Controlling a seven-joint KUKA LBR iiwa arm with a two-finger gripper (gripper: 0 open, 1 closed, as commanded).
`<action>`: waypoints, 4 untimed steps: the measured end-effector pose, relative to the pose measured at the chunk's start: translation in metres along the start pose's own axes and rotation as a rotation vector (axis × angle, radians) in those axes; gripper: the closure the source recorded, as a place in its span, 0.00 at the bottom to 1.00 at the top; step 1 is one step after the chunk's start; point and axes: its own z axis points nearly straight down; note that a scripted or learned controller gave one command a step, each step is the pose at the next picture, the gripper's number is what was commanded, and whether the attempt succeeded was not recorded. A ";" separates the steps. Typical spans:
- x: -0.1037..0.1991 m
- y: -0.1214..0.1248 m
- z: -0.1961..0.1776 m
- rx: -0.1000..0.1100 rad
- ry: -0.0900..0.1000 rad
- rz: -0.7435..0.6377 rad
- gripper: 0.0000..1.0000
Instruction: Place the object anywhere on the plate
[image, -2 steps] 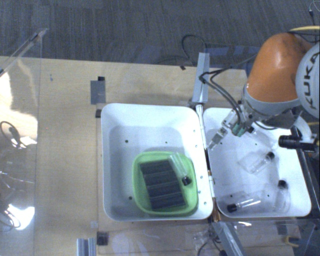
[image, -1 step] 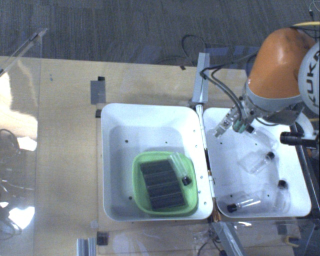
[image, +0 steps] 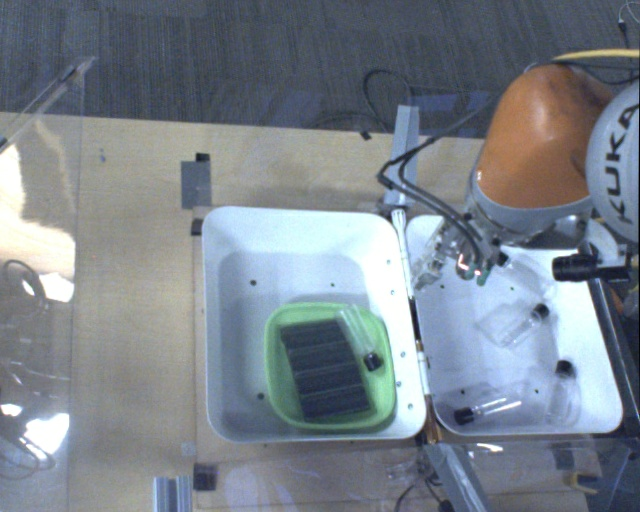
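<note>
A green plate (image: 279, 390) lies in the left bin (image: 232, 290), toward its front. A dark ridged block (image: 322, 371) rests on the plate. A clear vial with a black cap (image: 361, 342) lies along the plate's right side, beside the block. My gripper (image: 447, 263) hangs over the far left corner of the right bin (image: 585, 420), just right of the wall between the bins. It is small and partly hidden under the orange wrist (image: 530, 140), and I see nothing clearly between its fingers.
Three clear vials with black caps lie in the right bin: one in the middle (image: 512, 323), one near the front (image: 488, 407), one at the front right (image: 563, 392). Cables (image: 410, 165) loop behind the bins. The bench lies to the left.
</note>
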 end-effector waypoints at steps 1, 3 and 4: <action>0.000 0.000 0.000 0.000 0.000 0.001 0.00; -0.002 0.002 -0.012 -0.006 -0.008 0.000 0.00; -0.004 0.005 -0.025 -0.012 -0.017 -0.002 1.00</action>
